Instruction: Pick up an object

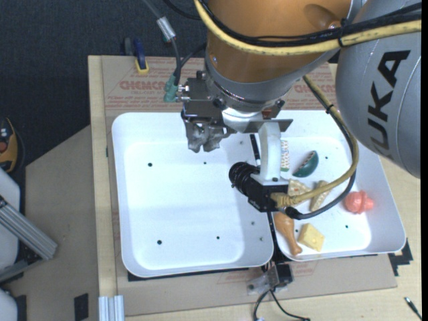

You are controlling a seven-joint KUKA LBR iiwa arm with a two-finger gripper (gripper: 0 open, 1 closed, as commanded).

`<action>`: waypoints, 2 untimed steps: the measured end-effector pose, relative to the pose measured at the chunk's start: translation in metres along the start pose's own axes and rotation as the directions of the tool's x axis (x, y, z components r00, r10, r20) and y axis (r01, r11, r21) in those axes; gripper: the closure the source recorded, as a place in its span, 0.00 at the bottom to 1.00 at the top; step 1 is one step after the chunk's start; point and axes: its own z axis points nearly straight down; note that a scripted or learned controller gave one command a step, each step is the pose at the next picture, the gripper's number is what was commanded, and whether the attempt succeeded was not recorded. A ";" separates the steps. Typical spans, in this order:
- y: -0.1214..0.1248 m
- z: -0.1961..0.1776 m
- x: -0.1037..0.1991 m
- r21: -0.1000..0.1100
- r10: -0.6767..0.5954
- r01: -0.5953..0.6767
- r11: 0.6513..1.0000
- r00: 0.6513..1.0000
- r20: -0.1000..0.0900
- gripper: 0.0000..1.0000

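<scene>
Objects for picking lie in the right bin [384, 236]: a pink lump [358, 202] toward its right side, a yellow block [311, 237] near the front edge, an orange piece [287, 230] just left of it, and a teal item [307, 164] farther back. The gripper [204, 139] hangs over the back edge of the left bin [134, 246], well apart from them. Whether anything sits in its grip cannot be told.

One fixed cam above the worktop [100, 179], looking down at a slant on both white bins [134, 199]; arm [281, 32] enters from view's right, close to lens, looms large up top.
</scene>
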 end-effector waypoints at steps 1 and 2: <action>0.000 -0.116 -0.001 -0.025 -0.003 0.003 1.000 1.000 -0.013 1.00; 0.000 -0.001 0.000 0.000 0.000 0.000 1.000 1.000 0.000 1.00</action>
